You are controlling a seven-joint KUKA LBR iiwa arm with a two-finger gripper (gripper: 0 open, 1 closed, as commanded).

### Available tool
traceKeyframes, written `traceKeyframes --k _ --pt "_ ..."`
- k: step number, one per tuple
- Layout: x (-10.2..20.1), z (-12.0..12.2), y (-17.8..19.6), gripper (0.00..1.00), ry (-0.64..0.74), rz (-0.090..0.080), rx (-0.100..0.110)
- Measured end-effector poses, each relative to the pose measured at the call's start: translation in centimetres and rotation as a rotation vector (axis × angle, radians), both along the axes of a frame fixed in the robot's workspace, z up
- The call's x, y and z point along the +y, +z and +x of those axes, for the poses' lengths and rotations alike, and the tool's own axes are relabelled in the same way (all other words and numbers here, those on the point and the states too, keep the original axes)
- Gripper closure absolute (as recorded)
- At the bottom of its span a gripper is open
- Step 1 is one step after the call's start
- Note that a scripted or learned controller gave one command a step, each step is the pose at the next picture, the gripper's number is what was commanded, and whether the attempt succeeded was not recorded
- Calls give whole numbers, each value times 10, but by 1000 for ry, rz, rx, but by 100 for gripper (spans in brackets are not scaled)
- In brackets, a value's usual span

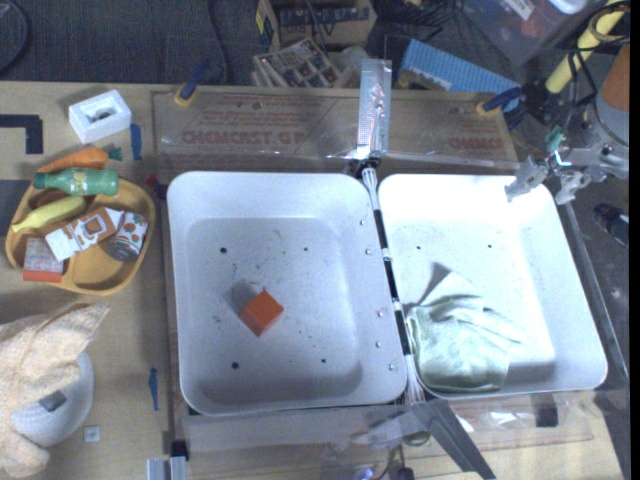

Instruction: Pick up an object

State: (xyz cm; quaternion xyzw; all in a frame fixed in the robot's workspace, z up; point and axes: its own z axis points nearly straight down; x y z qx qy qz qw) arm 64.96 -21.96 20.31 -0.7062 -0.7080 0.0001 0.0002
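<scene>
An orange cube (pixel 262 311) lies in the left bin (pixel 200 208), slightly left of its middle. A crumpled pale green cloth (pixel 460 343) rests in the near left corner of the right bin (pixel 570 298). My gripper (pixel 545 185) hangs over the far right corner of the right bin, well away from both objects. Its two fingers are spread apart, so it is open with nothing between them.
A wooden bowl (pixel 90 273) with a green bottle, a banana and small packets sits left of the bins. A white box (pixel 100 115) stands behind it. A beige cloth (pixel 45 368) lies at the front left. Clear panels (pixel 270 133) line the back edge.
</scene>
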Motion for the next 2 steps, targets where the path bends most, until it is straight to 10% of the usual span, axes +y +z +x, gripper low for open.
traceKeyframes --k 1,2 --pt "86 -83 -45 0 -53 0 1" --pt "104 -96 -114 0 -15 0 -5"
